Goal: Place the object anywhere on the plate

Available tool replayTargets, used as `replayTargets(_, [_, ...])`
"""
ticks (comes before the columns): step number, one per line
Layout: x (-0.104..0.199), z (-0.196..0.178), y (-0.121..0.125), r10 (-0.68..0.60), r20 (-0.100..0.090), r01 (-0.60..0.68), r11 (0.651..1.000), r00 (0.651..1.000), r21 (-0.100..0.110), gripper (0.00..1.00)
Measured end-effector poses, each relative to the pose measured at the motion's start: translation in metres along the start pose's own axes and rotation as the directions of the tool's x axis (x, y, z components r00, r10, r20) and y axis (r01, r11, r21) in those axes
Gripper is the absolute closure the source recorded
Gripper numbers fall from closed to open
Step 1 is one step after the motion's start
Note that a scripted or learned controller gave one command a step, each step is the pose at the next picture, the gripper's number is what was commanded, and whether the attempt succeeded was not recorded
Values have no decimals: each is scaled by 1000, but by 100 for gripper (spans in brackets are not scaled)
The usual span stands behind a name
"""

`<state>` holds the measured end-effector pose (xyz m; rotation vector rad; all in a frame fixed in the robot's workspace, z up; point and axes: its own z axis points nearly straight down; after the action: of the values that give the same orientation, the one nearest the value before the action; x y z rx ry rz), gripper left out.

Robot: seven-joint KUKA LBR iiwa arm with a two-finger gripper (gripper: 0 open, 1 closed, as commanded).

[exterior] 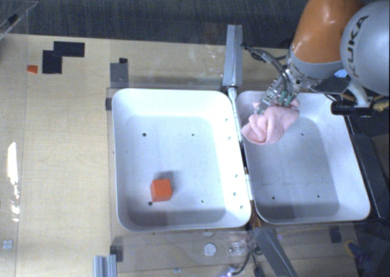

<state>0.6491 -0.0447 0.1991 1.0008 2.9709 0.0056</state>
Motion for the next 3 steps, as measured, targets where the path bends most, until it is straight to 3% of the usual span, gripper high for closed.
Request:
replayTargets(1, [-1, -28, 3, -4, 2, 4, 1000, 1000, -1, 100])
replayTargets(2, [43, -20, 37, -395, 1, 395, 919, 919, -1, 100])
replayTargets(3, [91, -22, 76, -604, 3, 604, 797, 797, -2, 100])
